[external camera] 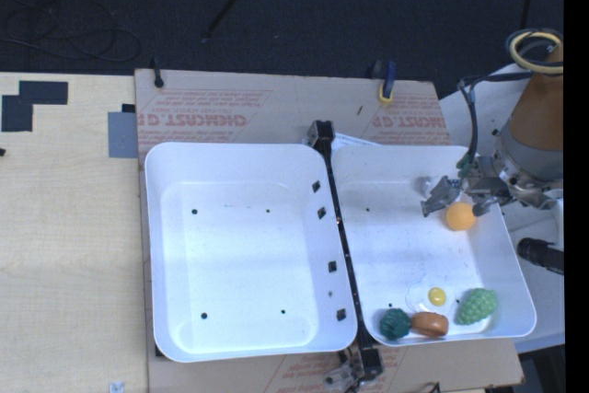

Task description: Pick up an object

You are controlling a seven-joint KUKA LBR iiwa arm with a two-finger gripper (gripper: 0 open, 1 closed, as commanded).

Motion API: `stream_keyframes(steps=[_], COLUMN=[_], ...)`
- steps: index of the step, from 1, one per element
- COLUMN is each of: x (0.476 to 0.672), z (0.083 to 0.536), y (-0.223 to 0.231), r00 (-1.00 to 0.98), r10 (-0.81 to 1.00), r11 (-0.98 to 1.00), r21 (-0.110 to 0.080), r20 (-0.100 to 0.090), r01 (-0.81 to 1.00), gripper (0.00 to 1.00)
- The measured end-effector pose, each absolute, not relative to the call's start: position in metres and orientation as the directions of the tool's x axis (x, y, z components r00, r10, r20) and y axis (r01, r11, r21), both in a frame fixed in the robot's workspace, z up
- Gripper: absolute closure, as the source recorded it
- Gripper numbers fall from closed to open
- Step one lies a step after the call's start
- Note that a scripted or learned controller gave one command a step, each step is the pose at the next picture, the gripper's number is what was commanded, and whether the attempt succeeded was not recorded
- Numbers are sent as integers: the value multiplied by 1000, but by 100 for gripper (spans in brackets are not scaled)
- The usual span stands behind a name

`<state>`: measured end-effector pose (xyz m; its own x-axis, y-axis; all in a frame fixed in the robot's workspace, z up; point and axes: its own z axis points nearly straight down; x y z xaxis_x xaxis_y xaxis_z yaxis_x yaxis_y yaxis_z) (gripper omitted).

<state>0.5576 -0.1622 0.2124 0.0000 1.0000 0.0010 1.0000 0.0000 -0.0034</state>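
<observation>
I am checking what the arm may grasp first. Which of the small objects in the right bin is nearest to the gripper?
The orange ball, just under the gripper. The other pieces lie along the right bin's front edge.

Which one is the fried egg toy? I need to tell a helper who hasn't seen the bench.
Start at the right bin and go to its near edge, where small toys cluster. The egg lies just behind the orange piece, between the dark green toy and the light green one. It alone is flat and white with a yellow centre.
</observation>
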Motion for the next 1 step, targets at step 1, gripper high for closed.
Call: stream_keyframes(steps=[1], x=[646], z=[136], y=[-83], r00=[-9], r10=[1000], r11=[9], r21=[-2], r20=[3], r01=[1000], gripper=[0])
